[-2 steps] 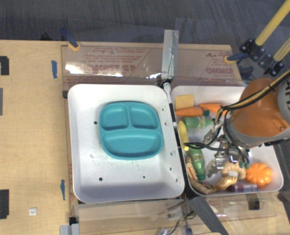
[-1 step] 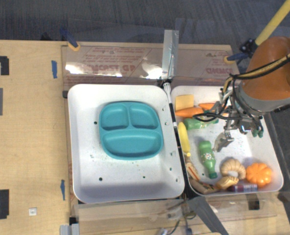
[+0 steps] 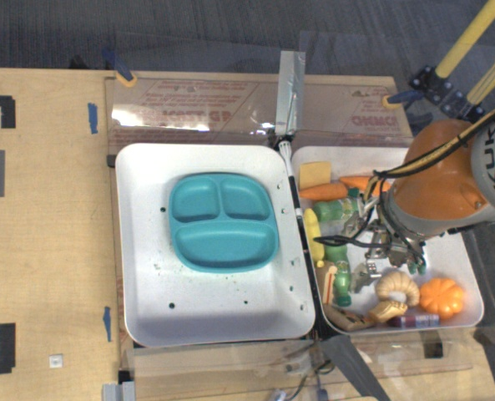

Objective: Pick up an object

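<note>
The right bin holds several toy foods. A yellow cheese block and an orange carrot lie at its far left. Near the divider are a yellow piece and a green bottle. A tan croissant and an orange pumpkin sit at the front. My gripper hangs low over the middle of this bin, just behind the croissant and right of the green bottle. Cables and the wrist hide what lies under it. I see nothing clearly held.
The left bin carries a teal divided plate. The orange band of the arm covers the right bin's far right part. A purple item lies along the front wall. A metal post stands behind the divider.
</note>
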Controlling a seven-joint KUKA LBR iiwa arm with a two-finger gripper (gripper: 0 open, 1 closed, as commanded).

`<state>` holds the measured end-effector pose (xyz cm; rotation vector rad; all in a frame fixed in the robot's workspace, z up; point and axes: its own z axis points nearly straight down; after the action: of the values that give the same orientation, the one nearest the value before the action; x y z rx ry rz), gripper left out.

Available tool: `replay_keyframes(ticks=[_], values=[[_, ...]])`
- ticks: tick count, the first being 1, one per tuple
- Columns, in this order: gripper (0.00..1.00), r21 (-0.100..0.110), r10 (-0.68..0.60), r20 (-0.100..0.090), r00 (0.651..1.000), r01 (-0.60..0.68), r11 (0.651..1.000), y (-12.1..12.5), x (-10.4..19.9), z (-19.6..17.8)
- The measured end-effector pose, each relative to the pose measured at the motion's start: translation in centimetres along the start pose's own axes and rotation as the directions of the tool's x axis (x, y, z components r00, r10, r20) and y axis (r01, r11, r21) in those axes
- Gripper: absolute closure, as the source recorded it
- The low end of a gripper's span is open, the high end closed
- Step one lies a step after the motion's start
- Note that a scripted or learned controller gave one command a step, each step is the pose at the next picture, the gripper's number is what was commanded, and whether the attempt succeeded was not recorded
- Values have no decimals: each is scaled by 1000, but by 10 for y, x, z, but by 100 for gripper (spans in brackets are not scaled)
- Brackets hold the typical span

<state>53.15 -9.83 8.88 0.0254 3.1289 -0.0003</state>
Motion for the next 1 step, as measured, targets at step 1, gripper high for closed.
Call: replay_keyframes(ticks=[1], values=[[0,0,-91,-4,996,91,996,-10,-92,1]])
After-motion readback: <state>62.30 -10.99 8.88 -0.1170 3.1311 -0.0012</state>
